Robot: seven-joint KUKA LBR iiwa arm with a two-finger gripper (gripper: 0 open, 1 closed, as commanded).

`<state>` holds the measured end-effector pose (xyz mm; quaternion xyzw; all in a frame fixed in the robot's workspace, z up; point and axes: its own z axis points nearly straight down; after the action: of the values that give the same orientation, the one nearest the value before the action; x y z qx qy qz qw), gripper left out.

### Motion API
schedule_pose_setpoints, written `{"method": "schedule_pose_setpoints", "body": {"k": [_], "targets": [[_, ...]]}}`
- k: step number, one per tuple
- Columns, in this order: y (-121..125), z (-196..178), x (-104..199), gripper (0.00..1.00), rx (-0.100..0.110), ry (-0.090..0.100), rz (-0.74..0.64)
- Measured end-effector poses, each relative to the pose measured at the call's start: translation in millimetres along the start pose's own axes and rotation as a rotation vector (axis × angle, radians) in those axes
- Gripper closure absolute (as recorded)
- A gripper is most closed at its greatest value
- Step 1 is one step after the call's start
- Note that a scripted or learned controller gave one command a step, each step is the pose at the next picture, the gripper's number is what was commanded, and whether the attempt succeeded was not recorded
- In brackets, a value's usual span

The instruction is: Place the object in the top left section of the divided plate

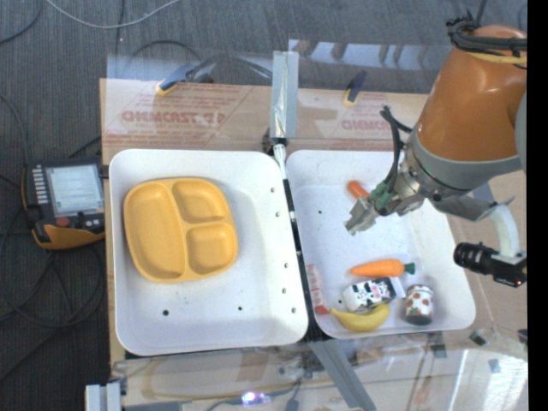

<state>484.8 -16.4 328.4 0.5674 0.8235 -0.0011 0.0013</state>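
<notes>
The task did not name its object, and nothing sat between the fingers to mark it out. The nearest piece to the gripper [364, 215] was a small orange item [357, 189] in the upper part of the right bin [321, 187], lying just beside the gripper's upper edge; whether they touched could not be told. The gripper hung over that bin's middle, angled down and to the left, and whether its fingers were spread or pressed together could not be told from this slant.

Lower in the same bin lay a carrot [378, 269] with a green tip at its right end, set roughly level. Below it sat a black-and-white toy that looked like a cow [368, 294], with a banana [361, 318] curving just under it, close enough to seem touching. A round red-and-white object [418, 304] rested near the bin's lower right corner, just beside the cow.

The divided plate [137, 229], yellow with 3 sections, lay in the left bin [214, 315], toward that bin's upper left. Its top left section [149, 221] held nothing, as did the other 2.

The arm [475, 101], with its orange band, came in from the right above the right bin. Left of the bench, on the dark carpet, rested a handheld control unit [67, 197] with a screen, and cables trailed across the floor.
</notes>
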Motion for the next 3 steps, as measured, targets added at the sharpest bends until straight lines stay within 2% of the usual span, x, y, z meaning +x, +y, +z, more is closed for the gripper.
{"method": "schedule_pose_setpoints", "body": {"k": [1,2,3], "targets": [[29.4,80.9,-1.3,1.00,0.002,0.002,-0.012],[8.4,145.6,26.2,1.00,0.004,0.003,0.192],[8.0,1.7,20.9,1.00,0.000,0.002,-0.170]]}}
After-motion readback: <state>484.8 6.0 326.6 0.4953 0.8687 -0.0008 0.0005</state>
